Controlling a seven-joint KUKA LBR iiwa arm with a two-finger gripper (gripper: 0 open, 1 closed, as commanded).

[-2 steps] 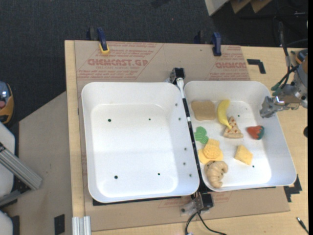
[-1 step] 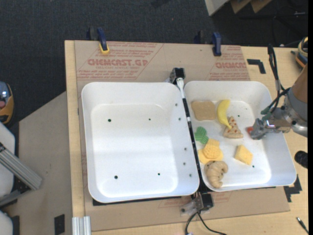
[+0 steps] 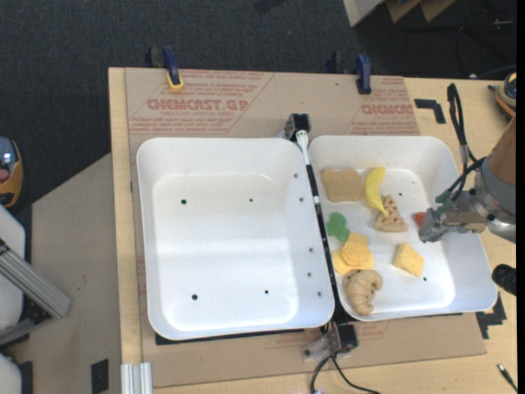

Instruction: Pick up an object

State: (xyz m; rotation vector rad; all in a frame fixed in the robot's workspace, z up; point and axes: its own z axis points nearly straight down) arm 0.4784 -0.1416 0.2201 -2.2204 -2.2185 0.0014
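Observation:
The right bin [image 3: 443,158] holds several toy foods: a tan bread slice [image 3: 342,185], a yellow banana [image 3: 375,188], a pizza slice [image 3: 390,215], a green piece [image 3: 337,225], a yellow waffle-like piece [image 3: 355,253], a yellow cheese wedge [image 3: 408,260] and a beige croissant [image 3: 362,289]. My gripper [image 3: 431,226] hangs over the right side of this bin, just right of the pizza slice and above the cheese wedge. A small red bit shows at its tip.
The left bin [image 3: 164,171] lies beside the right one, with a black divider strip [image 3: 312,195] between them. Both rest on a cardboard-covered board [image 3: 246,97] held by blue clamps [image 3: 171,64]. Cables [image 3: 455,121] run along the right edge.

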